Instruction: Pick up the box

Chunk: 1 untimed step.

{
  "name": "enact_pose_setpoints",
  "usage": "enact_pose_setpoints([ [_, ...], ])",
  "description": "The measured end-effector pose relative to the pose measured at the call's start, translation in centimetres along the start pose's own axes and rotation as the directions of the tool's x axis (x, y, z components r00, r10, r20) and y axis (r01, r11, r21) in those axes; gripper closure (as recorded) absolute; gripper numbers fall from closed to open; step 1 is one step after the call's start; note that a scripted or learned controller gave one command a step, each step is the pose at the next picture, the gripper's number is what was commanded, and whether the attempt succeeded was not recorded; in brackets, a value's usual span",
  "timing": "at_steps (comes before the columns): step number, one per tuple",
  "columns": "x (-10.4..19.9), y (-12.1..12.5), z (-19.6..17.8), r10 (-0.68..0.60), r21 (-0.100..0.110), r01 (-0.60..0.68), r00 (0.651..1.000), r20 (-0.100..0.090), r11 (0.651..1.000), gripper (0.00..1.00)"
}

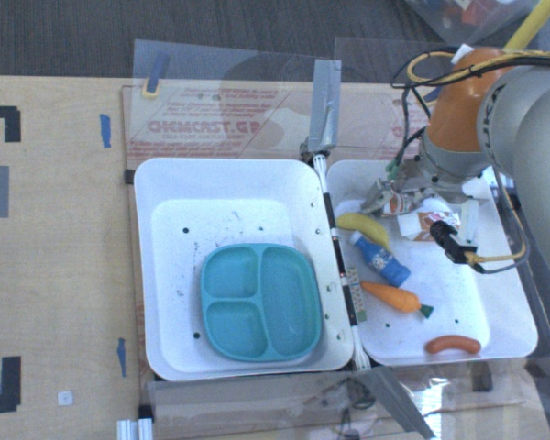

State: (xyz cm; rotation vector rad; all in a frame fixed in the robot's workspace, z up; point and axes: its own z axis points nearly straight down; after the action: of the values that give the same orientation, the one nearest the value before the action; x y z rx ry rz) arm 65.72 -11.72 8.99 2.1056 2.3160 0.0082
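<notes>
The small white-and-red cardboard box [428,220] sits unlifted in the right white bin [463,302], beside the gripper [394,197]; you cannot tell whether it has a grip.

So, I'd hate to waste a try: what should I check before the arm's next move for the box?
1. Box lies in the right bin: ok, at its far end.
2. Box fully visible: not ok, the wrist covers part of it.
3. Tool centred over the box: cannot tell; it sits by the box's edge.
4. Box held: cannot tell.
5. Banana clear of the box: cannot tell, they lie close.
6. Blue bottle, carrot and sausage clear of the box: ok.
</notes>
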Motion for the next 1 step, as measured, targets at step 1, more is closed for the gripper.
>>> enact_pose_setpoints([
  [1, -7.86, -5.25, -2.49, 0.066, 0.013, -0.066, 0.998, -0.004, 0.998, 0.00],
])
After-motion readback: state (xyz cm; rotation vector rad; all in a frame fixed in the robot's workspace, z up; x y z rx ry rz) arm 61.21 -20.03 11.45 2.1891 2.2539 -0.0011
